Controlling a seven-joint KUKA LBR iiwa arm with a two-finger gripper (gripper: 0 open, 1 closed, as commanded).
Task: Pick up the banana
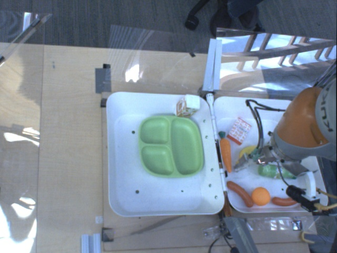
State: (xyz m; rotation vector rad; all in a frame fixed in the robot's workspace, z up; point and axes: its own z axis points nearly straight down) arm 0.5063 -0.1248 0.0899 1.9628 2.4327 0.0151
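Note:
In the right bin [231,109] lies the banana [246,153], a small yellow shape mostly covered by the arm's wrist. My gripper [248,161] hangs low over the middle of that bin, right at the banana's near side and pointing left toward the carrot. The grey arm with its orange band [303,125] comes in from the right and hides much of the bin's right half. I cannot make out whether anything is held.
Around the gripper lie an orange carrot [226,154], a red-and-white packet [239,129], a green item [269,169], two sausages [239,193], [284,201] and an orange ball [260,195]. The left bin [121,194] holds a green divided plate [172,145] and a small packet [185,106].

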